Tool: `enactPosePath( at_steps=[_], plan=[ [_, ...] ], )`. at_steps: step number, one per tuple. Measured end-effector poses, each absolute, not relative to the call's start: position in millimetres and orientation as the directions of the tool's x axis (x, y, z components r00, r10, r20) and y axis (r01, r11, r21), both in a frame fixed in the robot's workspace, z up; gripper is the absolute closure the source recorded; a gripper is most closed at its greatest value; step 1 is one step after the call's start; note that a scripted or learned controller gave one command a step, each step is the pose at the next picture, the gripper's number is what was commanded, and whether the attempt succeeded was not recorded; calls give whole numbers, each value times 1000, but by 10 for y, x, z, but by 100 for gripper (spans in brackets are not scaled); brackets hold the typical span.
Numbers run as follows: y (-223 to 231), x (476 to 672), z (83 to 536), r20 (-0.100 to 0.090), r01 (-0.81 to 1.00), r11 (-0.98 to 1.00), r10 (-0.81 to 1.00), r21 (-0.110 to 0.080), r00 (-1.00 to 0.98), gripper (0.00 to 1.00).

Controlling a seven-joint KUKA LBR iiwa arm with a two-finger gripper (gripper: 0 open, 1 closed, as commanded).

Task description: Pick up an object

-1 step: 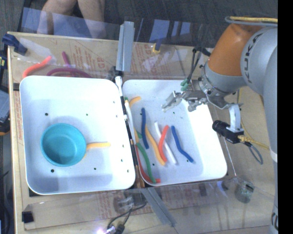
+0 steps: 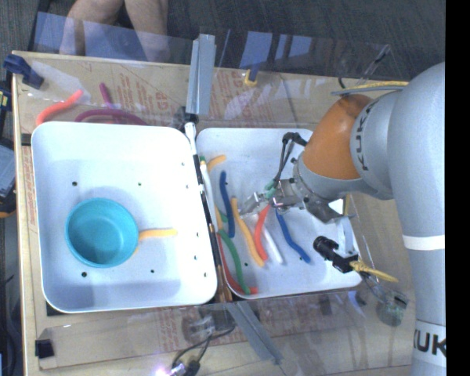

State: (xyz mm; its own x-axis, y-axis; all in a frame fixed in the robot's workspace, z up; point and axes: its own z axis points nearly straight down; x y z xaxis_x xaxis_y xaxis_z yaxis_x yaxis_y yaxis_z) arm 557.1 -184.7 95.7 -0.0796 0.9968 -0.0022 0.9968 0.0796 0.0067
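Near the right bin's front edge, red and green strips lie crowded together; further in, the gripper hovers over the orange strip and yellow strip. Whether its fingers are spread I cannot tell. Risk: closing between neighbouring pieces and lifting nothing, or dragging two

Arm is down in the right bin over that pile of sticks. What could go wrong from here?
The end effector sits over crowded sticks: the red stick, yellow stick and white stick lie close together, so it may catch several or none. The blue stick beside them could get knocked against the right bin wall.
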Motion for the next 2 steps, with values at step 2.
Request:
enactPosePath(
  at_steps=[2],
  plan=[
    [-1548,5742,1985,1,988,154,988,-1,-154,100]
  ],
)
